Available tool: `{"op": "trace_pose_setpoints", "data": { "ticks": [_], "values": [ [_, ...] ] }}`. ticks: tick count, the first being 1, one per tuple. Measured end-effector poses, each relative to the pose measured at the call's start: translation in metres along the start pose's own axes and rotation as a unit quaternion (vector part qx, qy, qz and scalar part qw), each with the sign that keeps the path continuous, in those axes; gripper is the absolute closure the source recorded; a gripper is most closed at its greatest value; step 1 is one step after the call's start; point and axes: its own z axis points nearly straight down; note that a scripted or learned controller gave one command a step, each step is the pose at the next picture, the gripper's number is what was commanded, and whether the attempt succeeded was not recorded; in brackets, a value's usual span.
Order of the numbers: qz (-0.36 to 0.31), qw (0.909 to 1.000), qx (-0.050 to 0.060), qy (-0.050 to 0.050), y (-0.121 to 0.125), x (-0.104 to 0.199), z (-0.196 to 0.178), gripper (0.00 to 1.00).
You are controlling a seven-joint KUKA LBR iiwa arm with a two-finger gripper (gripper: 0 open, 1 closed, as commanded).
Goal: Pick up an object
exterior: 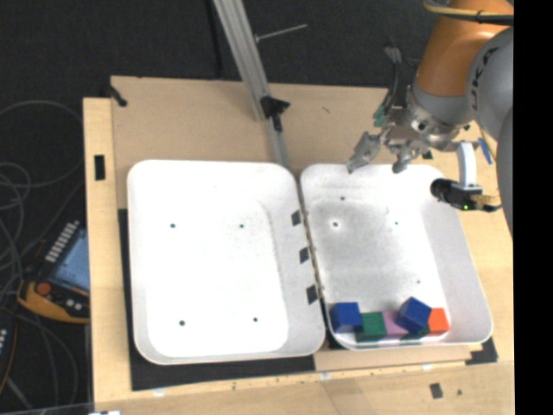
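Several small blocks lie along the near wall of the right bin (449, 232): a blue block (346, 315), a green block (372, 325), a pink block (395, 325), a second blue block (415, 313) and an orange block (438, 320). My gripper (378, 160) hangs over the far edge of the right bin, well away from the blocks. Its two fingers are spread apart with nothing between them.
The left bin (216, 258) sits beside the right one, joined by dark clips at the shared edge. A grey metal rail (246, 50) slants across the back of the bench. Cables and a handheld pendant (60, 275) lie off the bench's left side.
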Motion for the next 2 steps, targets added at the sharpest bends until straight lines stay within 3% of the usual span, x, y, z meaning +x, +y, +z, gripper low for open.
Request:
{"op": "trace_pose_setpoints", "data": {
  "ticks": [1,2],
  "values": [
    [0.000,1.0000,0.002,0.002,-0.086,0.065,0.003,0.00],
    [0.002,1.0000,0.000,0.003,-0.150,0.085,-0.021,0.00]
  ]
}}
